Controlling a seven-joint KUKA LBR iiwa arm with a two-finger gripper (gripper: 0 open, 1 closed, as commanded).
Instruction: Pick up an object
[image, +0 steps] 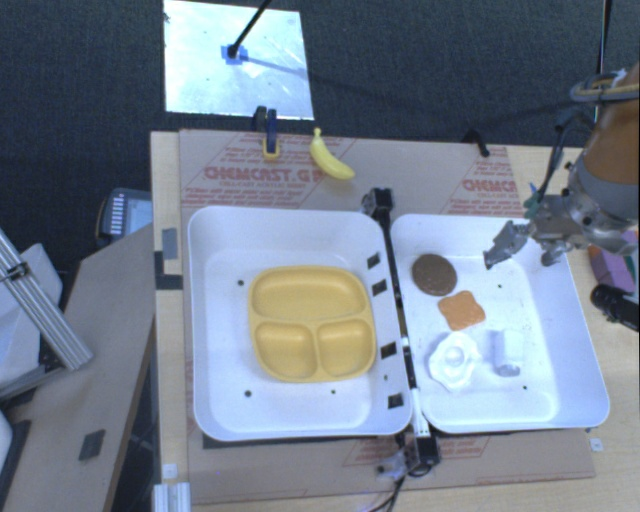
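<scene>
The right bin (560, 330) holds a round brown patty (434, 273), an orange flat piece (462, 310), a white fried egg (453, 361) and a small pale cylinder (503, 352). My gripper (525, 246) hangs above the bin's far right part, to the right of the brown patty, fingers spread and open with nothing between them. The grey arm with its orange band comes in from the right edge.
The left bin (215, 300) holds a yellow divided tray (308, 322). A yellow banana (331, 159) lies on the cardboard behind the bins, next to a yellow clamp (270, 138). A black divider with clips runs between the bins.
</scene>
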